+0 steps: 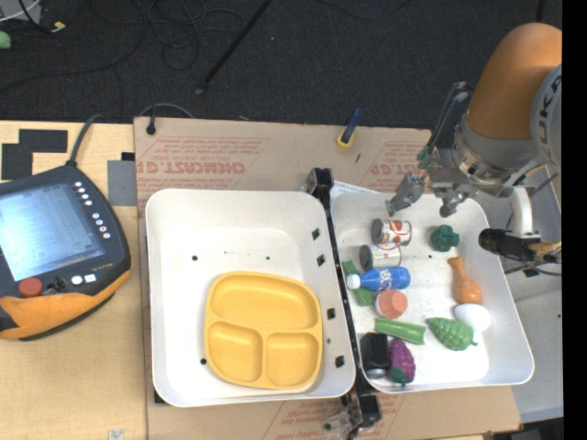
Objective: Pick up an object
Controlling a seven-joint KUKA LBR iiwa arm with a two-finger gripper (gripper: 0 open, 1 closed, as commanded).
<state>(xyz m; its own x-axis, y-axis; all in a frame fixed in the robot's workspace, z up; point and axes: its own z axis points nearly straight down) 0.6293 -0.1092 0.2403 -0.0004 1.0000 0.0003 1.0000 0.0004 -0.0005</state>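
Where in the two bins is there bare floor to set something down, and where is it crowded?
Left bin: bare floor behind and left of the yellow tray. Right bin: a bare strip along its right side, past the egg and carrot. Crowded: its left half, from can to grapes.

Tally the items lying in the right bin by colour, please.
Green: 4, small dark green lump, long green vegetable, spiky green fruit, small green piece
Orange or red: 2
White: 1
Blue: 1
Purple: 1
Black: 1
Cans: 2
Total: 12

Mixed small toys point(404, 314) loose in rt bin point(509, 356).
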